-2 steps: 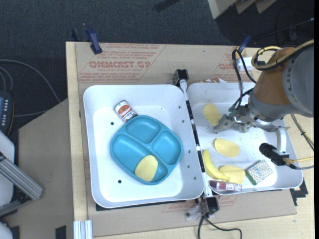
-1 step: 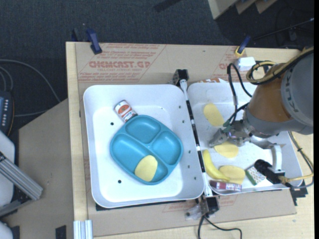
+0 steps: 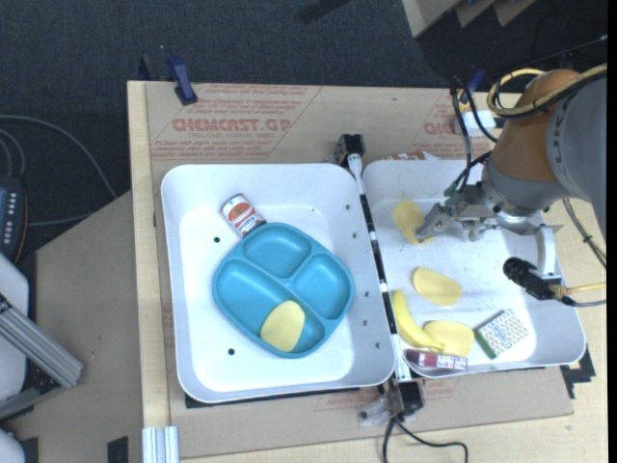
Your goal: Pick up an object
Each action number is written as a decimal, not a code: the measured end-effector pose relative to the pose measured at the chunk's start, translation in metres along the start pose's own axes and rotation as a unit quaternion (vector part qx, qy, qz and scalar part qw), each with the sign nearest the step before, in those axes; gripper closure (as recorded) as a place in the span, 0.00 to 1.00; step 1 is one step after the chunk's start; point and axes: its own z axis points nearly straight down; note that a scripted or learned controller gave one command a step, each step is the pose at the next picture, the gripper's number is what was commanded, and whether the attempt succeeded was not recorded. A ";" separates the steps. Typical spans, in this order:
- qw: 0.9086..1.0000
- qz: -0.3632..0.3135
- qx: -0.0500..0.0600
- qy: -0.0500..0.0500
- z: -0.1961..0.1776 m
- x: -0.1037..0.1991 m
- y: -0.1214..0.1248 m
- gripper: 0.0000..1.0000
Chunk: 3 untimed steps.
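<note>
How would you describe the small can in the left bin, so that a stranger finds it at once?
Look at the left white bin, which holds a blue divided plate. Just beyond the plate's upper left edge lies a small can, on its side. It is the bin's only red and white thing; the yellow piece sits on the plate.

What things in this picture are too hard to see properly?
- Gripper, camera view: small and dark, beside a yellow piece; whether it touches or grips the piece cannot be told.
- Small can in the left bin: label too small to read.
- Patterned packet in the right bin: print too small.
- Flat wrapper at the right bin's front rim: partly under a yellow piece.
</note>
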 end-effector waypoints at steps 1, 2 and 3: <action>1.000 0.001 0.002 0.001 0.012 0.028 -0.080 0.00; 1.000 0.001 0.000 0.000 0.002 0.028 -0.080 1.00; 1.000 0.000 0.000 0.000 -0.077 -0.010 -0.028 1.00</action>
